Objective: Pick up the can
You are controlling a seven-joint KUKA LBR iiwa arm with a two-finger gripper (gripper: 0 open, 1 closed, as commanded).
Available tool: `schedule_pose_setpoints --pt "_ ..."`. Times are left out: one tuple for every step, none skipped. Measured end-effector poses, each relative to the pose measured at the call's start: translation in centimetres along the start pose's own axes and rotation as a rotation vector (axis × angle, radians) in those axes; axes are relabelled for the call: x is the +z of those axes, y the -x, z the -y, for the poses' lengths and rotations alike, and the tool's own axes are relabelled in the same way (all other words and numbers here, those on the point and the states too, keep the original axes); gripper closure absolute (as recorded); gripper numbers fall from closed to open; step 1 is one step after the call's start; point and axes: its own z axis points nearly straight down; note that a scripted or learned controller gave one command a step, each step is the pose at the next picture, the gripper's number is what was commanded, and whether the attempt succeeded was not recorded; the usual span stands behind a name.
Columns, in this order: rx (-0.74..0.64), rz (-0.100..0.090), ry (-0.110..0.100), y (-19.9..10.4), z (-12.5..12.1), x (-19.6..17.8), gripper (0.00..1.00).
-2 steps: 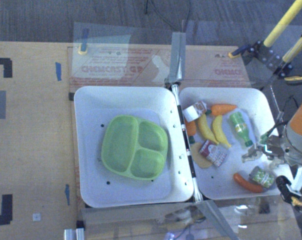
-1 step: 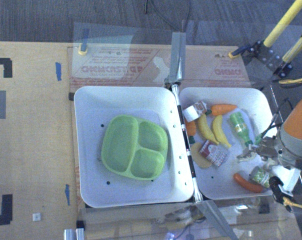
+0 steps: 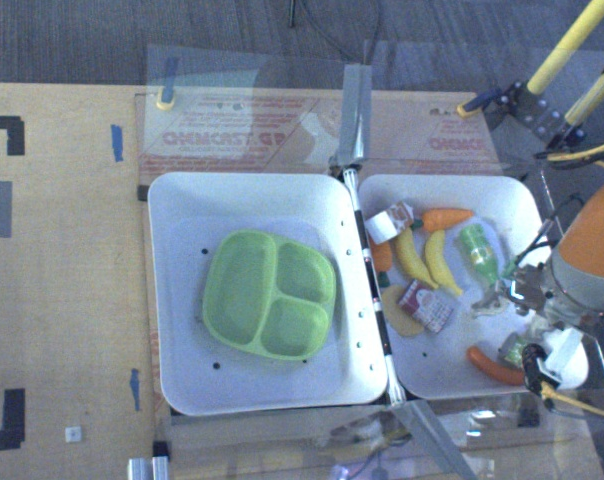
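A dark red can (image 3: 428, 306) with a pale label lies on its side in the right bin (image 3: 452, 386), left of centre and partly on a tan disc (image 3: 403, 320). My gripper (image 3: 500, 299) reaches in from the right and hangs low over the bin's right half, a short way right of the can and apart from it. Nothing shows in the gripper. The grey wrist with the orange band (image 3: 590, 240) sits above the bin's right rim.
The right bin also holds two bananas (image 3: 427, 258), a carrot (image 3: 447, 217), a green bottle (image 3: 478, 251), a small white and red container (image 3: 386, 224), and a red pepper (image 3: 493, 366) beside a small green item (image 3: 513, 349). A green divided plate (image 3: 270, 295) lies in the left bin (image 3: 172, 268).
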Motion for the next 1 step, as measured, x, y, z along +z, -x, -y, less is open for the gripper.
schedule_pose_setpoints --pt "0.015 -0.015 -0.001 0.8 -0.07 -0.15 0.0"
